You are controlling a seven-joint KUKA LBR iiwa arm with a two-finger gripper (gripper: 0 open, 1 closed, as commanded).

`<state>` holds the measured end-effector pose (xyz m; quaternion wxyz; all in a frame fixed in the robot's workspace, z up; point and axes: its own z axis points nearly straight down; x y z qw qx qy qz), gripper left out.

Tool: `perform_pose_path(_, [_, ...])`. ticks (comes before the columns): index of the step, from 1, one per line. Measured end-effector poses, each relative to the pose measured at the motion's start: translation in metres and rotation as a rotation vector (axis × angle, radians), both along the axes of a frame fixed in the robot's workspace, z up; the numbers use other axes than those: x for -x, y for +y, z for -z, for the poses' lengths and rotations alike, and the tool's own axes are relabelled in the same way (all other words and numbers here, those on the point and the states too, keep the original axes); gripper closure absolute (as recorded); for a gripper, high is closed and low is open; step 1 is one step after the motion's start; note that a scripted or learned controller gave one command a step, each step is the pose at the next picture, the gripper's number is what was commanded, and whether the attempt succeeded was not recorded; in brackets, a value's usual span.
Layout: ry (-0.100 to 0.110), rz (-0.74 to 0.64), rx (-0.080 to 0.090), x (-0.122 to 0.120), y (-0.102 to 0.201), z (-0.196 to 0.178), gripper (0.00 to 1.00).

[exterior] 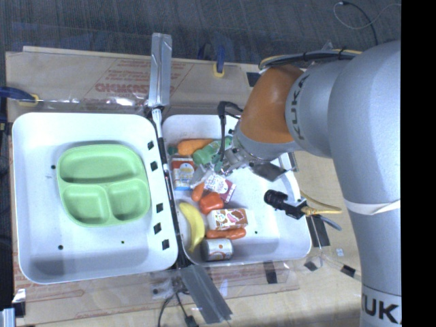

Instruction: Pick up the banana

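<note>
The yellow banana lies curved along the left wall of the right bin, near its front, with nothing on top of it. My gripper hangs over the middle of that bin's pile, above a white wrapped item, a hand's width behind and to the right of the banana. Nothing is seen held in it. The wrist and the orange band hide the far right part of the bin.
Around the banana lie a red pepper, a printed packet, a sausage and a can. Farther back are an orange carrot, a green item and a small can. The left bin holds a green divided plate.
</note>
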<state>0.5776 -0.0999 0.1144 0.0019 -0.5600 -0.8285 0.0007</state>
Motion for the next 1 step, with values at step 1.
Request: perform_pose_path(1, [-0.009,-0.009,-0.001,-0.0244,-0.0186,0.0172,0.0])
